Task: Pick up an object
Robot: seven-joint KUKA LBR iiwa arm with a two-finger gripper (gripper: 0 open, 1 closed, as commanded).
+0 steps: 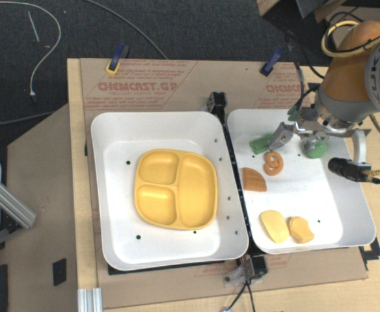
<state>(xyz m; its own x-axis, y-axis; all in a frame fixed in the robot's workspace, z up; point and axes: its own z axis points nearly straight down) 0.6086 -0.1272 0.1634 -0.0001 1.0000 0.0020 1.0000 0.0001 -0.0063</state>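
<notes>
Left bin point(105, 174): yellow plastic tray point(176, 188), three compartments, rounded corners, glossy. Right bin point(346, 220): brown wedge point(254, 179), pale yellow piece point(274, 226) beside an orange-tan one point(300, 229), ring-shaped pretzel point(273, 163), green piece point(263, 143) w/ long axis approx. left-right, partly hidden by gripper point(294, 132). Jaw state: can't tell. Green round bit point(316, 149) possibly a separate obj.

We see the arm point(366, 57) cut off by the right edge; it partly hides a green object point(316, 149) in the right bin point(352, 207).

Yellow tray point(176, 188) smooth satin plastic; bins point(112, 194) glossy white plastic
</notes>
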